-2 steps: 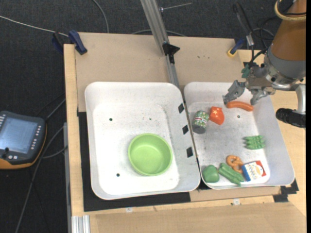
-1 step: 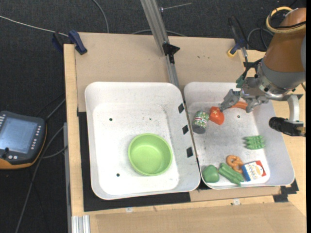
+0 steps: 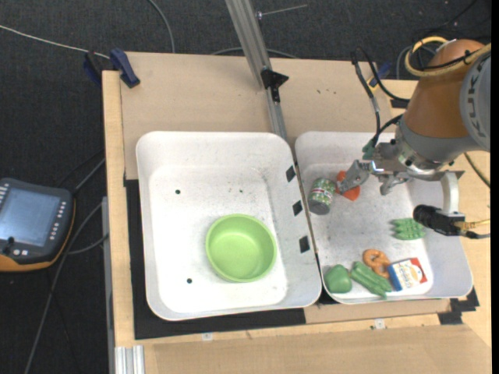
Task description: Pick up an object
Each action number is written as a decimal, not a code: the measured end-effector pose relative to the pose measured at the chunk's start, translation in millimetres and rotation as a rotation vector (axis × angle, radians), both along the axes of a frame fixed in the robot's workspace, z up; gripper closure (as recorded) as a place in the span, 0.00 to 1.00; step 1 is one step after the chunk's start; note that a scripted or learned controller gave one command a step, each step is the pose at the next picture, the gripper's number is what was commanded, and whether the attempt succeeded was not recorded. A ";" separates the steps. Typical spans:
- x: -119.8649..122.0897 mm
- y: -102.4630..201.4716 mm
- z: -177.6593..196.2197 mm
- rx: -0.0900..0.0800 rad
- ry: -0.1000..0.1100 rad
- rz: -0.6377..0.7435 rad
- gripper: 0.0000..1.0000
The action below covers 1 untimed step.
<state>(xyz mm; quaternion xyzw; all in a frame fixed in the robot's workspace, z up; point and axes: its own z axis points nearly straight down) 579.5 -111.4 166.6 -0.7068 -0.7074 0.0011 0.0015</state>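
My gripper hangs over the back part of the right bin, with its two fingers spread open and nothing between them. A small red-orange object lies just under and beside the left finger. A grey-green can lies on its side a little to the left of it, near the bin's left wall. Toward the bin's front lie a green leafy toy, an orange ring-shaped piece, a white and red packet, a green pepper and a long green vegetable.
The left bin holds a light green bowl near its front. A metal pole slants up from between the bins. A black cable connector hangs beside the arm at the right. A tablet lies off the bench at far left.
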 end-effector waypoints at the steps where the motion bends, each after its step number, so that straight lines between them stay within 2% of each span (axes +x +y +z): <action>1: 4.1 -5.6 -45.7 0.000 0.000 -0.001 0.00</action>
